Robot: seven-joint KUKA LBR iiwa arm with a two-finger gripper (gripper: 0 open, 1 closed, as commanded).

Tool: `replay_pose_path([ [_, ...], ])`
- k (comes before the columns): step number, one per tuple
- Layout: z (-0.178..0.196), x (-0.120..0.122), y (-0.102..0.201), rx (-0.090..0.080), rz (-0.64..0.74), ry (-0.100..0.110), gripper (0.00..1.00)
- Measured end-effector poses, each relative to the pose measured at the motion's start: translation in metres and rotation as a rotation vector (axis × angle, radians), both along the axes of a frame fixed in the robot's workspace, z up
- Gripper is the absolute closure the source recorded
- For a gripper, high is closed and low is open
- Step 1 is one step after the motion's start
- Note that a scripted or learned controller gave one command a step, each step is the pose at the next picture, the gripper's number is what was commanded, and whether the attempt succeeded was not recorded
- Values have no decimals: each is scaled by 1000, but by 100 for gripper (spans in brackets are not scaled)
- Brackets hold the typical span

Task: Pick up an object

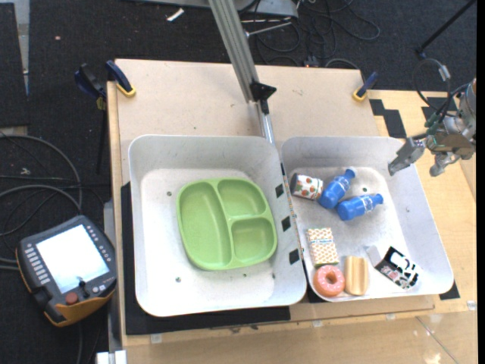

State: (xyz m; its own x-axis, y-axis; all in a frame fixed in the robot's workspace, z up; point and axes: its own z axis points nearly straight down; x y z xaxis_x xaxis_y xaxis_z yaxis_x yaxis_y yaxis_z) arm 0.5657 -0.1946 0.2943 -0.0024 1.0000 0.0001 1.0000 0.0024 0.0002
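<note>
Bench: from my remote seat I see a pale wooden bench top on a dark floor strewn with cables, with clamps at its far corners.
Bins: two shallow white bins sit side by side and touching, the left bin and the right bin.
Left bin contents: a green divided plate with three compartments lies flat near the middle.
Right bin contents: all the small items I could pick from are gathered here.
Far row: a small red-and-white cup lies on its side, just beside two blue bottles, also lying down and nearly touching each other.
Near row: a patterned orange-and-white box sits above a pink-iced doughnut, and a tan bread roll lies just beside the doughnut.
Near right corner: a small black-and-white object that I cannot identify.
Gripper: the gripper hangs over the far right edge of the right bin, well apart from every item; I see its two fingers spread with nothing between them.
Pole: a grey metal pole slants down from the top to the seam between the bins.
Pendant: a control pendant with a lit screen lies on the floor to the left of the bench.
</note>
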Motion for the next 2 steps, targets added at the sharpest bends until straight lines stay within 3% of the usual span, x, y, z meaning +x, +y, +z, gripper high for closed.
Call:
replay_pose_path([
  [1,0,0,0,0,0,0,0],
  [2,-52,-7,8,1,-2,5,0],
])
